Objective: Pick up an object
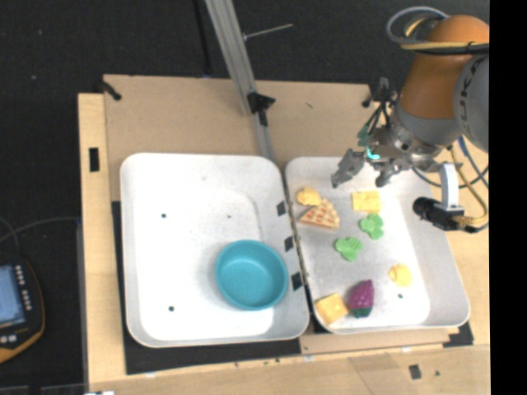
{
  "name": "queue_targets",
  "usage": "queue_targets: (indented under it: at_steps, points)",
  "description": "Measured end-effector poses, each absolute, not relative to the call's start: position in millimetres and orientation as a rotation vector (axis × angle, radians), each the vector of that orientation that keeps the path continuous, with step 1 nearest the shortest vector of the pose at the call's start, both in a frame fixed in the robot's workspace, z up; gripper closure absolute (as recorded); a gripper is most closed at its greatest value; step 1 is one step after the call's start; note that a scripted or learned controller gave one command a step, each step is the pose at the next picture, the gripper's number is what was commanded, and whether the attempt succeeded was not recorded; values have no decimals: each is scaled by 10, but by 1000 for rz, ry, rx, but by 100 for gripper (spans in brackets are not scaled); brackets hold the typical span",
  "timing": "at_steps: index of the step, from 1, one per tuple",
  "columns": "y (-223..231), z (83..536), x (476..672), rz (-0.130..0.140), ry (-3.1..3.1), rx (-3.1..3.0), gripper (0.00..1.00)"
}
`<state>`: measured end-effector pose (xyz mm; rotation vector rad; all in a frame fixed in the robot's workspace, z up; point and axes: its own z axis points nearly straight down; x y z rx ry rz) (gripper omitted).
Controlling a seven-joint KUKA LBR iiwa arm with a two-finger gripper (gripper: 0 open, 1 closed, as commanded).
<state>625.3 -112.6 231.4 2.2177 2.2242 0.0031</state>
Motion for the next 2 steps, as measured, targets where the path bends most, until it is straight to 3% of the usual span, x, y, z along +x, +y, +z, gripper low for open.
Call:
queue_targets:
  at_steps: [2]
  points:
    - [-1069,1230,6234,-7,2222,2224,0]
